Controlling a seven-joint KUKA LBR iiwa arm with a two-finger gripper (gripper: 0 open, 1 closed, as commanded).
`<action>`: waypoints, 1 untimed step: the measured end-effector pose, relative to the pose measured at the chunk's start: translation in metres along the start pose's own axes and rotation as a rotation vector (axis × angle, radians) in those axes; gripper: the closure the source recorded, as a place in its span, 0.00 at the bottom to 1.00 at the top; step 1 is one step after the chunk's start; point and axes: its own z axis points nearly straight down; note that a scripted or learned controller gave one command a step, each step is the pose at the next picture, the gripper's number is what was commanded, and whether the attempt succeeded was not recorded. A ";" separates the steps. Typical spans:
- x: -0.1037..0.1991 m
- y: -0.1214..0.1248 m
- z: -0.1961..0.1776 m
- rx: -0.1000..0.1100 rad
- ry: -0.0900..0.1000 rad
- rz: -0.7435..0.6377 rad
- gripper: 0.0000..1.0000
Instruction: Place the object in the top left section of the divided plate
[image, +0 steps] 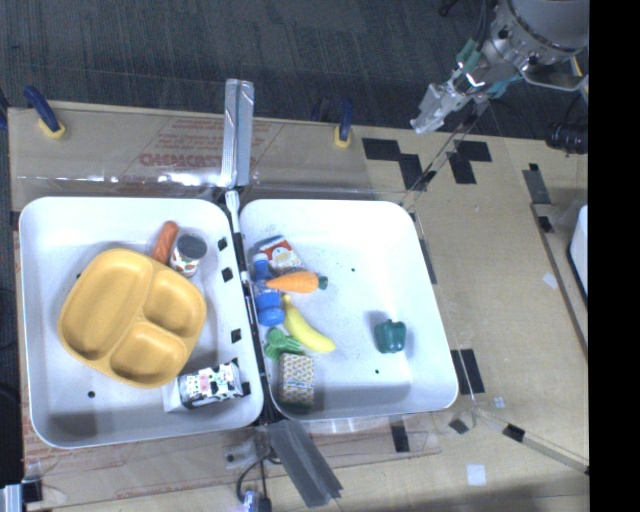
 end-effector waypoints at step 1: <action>0.029 -0.021 0.082 0.002 0.001 -0.297 1.00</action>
